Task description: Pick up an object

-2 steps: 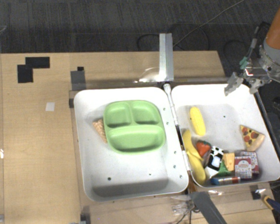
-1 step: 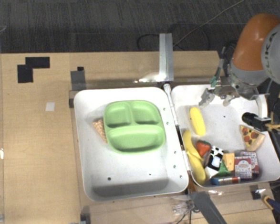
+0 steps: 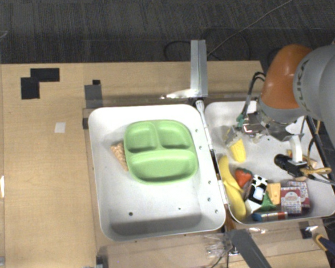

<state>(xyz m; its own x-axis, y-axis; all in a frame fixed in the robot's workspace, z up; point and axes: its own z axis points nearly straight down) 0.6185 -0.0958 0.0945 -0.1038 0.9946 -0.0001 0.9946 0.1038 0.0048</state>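
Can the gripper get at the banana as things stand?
Probably yes. The gripper sits over the right bin, and the banana lies uncovered along that bin's left wall. That wall and the toys crowding its other side could hamper a grasp.

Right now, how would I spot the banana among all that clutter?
Look at the right-hand white bin, the crowded one. Along its left wall, near the front, lies the banana, long, curved and plain yellow. The small yellow piece above it is short and stubby, and the other neighbours are boxy or dark.

Green tray hides most of cracker
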